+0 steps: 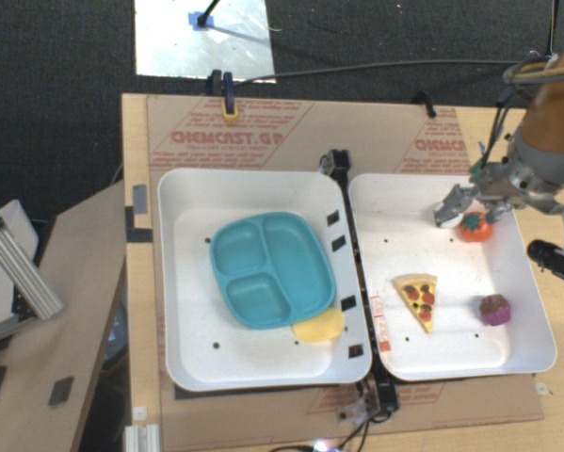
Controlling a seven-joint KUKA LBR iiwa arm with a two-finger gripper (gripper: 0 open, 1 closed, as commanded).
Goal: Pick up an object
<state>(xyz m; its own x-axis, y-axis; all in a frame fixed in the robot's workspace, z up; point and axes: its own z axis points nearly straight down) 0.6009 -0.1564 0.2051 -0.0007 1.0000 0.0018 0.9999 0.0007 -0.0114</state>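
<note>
In the right bin lie a pizza slice toy, a purple toy and a red tomato-like toy near the far right. My gripper hangs over the back of that bin, directly above and against the red toy. One finger points down-left beside the toy; the other is hidden behind the toy and the wrist. Whether the toy sits between the fingers is not visible.
The left bin holds a teal divided plate with a yellow flat piece poking out under its front edge. A black divider runs between the bins. Cables cross behind the bench.
</note>
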